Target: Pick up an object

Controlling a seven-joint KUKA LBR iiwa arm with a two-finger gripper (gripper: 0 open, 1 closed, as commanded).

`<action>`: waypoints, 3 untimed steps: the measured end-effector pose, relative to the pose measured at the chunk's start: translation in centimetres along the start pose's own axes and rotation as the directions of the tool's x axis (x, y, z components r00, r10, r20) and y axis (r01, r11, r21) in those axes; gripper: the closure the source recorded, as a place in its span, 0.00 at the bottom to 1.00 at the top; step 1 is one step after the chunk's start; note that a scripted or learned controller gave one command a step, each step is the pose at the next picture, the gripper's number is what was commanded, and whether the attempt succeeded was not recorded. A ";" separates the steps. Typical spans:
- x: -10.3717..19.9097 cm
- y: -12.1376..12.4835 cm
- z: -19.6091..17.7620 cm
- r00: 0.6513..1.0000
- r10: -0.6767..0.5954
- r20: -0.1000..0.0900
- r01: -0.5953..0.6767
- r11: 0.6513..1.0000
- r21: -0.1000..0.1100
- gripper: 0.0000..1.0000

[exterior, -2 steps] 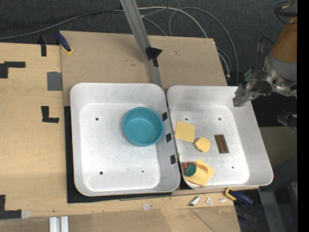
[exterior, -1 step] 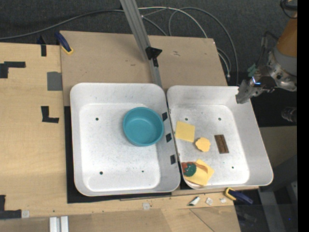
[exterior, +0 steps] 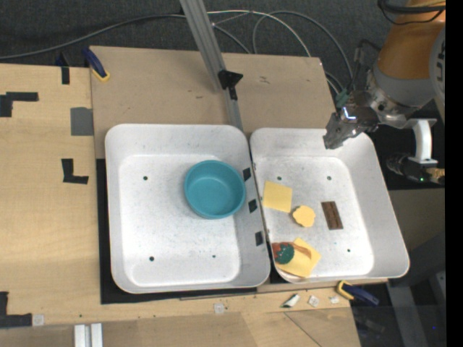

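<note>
In the right bin [exterior: 362,194] lie a pale yellow square [exterior: 277,196], a small yellow-orange piece [exterior: 304,216], a brown bar [exterior: 331,215] and, at the front, a yellow wedge [exterior: 306,257] beside a small red and green object [exterior: 283,252]. A blue bowl [exterior: 213,188] stands in the left bin [exterior: 137,215]. My gripper [exterior: 336,137] hangs over the back right corner of the right bin, well away from all the pieces, with nothing seen in it.
A slanted metal pole [exterior: 210,45] crosses the back of the bench down to the seam between the bins. Cables [exterior: 289,27] trail behind the bins. Small clamps sit at the bench's back left [exterior: 95,65] and front right [exterior: 354,292].
</note>
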State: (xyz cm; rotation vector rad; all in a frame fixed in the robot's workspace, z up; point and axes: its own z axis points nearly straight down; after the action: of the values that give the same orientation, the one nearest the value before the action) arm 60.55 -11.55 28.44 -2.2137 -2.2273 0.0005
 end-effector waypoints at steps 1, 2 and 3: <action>5.7 0.3 2.1 1.000 -0.001 -0.001 0.001 1.000 0.002 1.00; 11.1 1.4 4.2 1.000 0.000 -0.001 0.000 1.000 0.003 1.00; 17.1 2.2 4.1 1.000 -0.002 -0.001 0.002 1.000 0.000 1.00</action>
State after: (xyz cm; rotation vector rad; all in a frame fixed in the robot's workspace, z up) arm 62.67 5.61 24.37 -2.2113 -2.2285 -0.0006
